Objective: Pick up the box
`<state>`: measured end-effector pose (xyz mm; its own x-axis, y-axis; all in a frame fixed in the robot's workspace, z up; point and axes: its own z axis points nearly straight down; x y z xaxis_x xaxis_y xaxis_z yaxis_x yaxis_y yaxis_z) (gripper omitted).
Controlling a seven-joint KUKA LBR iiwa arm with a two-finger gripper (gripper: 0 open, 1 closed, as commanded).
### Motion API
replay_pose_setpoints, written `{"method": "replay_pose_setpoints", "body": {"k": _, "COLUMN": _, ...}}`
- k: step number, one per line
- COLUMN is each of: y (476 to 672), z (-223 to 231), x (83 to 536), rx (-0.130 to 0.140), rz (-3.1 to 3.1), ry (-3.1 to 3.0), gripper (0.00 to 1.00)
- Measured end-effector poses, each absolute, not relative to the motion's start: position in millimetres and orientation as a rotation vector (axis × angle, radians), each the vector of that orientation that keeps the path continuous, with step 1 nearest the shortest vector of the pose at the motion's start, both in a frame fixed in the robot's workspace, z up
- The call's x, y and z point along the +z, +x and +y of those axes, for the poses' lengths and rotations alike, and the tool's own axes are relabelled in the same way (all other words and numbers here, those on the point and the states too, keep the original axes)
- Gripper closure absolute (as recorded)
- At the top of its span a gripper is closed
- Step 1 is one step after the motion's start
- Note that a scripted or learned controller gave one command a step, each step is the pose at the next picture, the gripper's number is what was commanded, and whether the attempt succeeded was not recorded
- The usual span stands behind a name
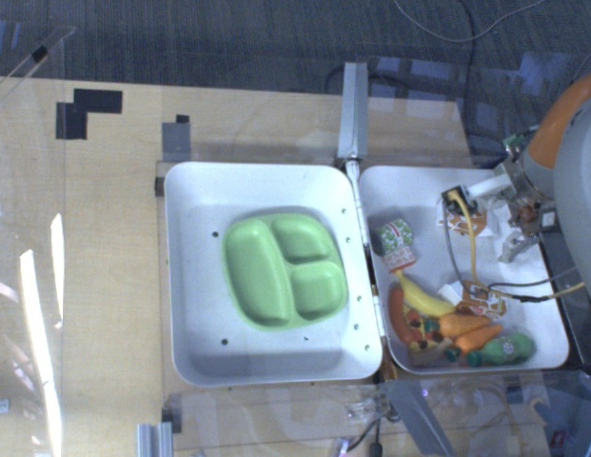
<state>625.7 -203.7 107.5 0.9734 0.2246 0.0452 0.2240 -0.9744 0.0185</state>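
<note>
The box (pixel 397 243) lies in the right bin (pixel 560 355), near its left wall; the claw (pixel 520 219) hovers at its three o'clock, grip state impossible to tell.

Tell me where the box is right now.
The box lies in the right bin, near its left wall, just above the banana.

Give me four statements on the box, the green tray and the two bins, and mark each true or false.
1. The green tray lies in the left bin. True.
2. The box sits on the green tray. False: it lies in the right bin, near the divider.
3. A banana lies in the right bin. True.
4. The end effector hovers over the left bin. False: it is over the right bin's far right side.
</note>
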Motion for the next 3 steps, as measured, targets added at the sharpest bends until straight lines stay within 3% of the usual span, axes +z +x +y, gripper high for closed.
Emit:
{"method": "replay_pose_setpoints", "body": {"k": 1, "y": 661.0, "z": -203.9, "x": 197.7, "rx": 0.011, "rz": 0.327, "ry": 3.123, "gripper": 0.0}}
{"method": "replay_pose_setpoints", "body": {"k": 2, "y": 635.7, "z": -119.9, "x": 99.7, "rx": 0.008, "rz": 0.387, "ry": 3.118, "gripper": 0.0}}
{"method": "replay_pose_setpoints", "body": {"k": 3, "y": 646.3, "z": -99.7, "x": 90.5, "rx": 0.01, "rz": 0.32, "ry": 3.126, "gripper": 0.0}}
